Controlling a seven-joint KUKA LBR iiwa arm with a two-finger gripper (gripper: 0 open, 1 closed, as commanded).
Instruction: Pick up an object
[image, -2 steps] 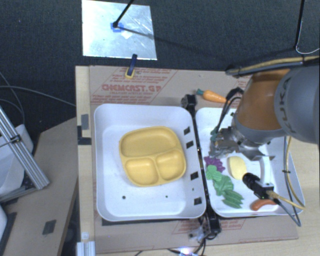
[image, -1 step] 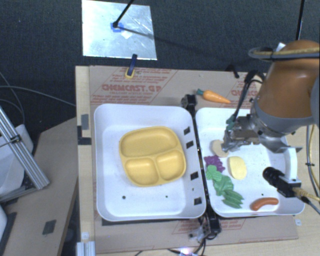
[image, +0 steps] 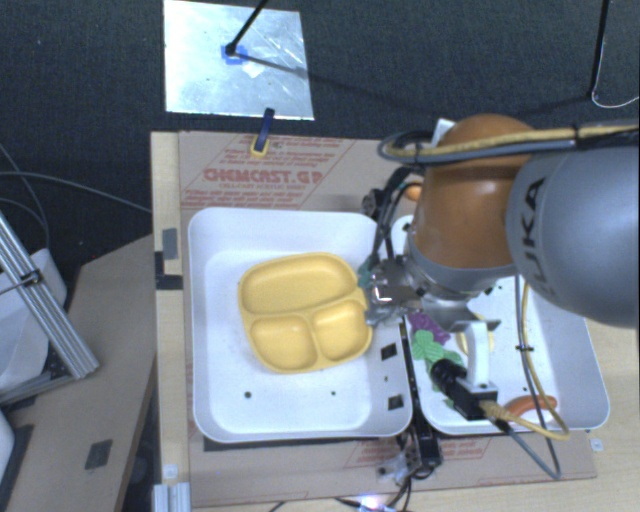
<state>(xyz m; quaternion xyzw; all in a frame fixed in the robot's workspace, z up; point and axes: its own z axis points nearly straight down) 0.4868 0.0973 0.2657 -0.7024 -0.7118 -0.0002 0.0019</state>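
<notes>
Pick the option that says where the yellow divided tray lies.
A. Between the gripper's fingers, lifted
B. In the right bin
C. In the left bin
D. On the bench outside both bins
C: the yellow divided tray rests flat on the floor of the left bin, with the arm's wrist just at its right edge.

A yellow divided plate (image: 303, 312) with three compartments lay flat, right side up, in the left white bin (image: 225, 400), toward that bin's right side. Small green (image: 428, 345) and purple (image: 430, 324) objects lay in the right bin, partly hidden.
</notes>
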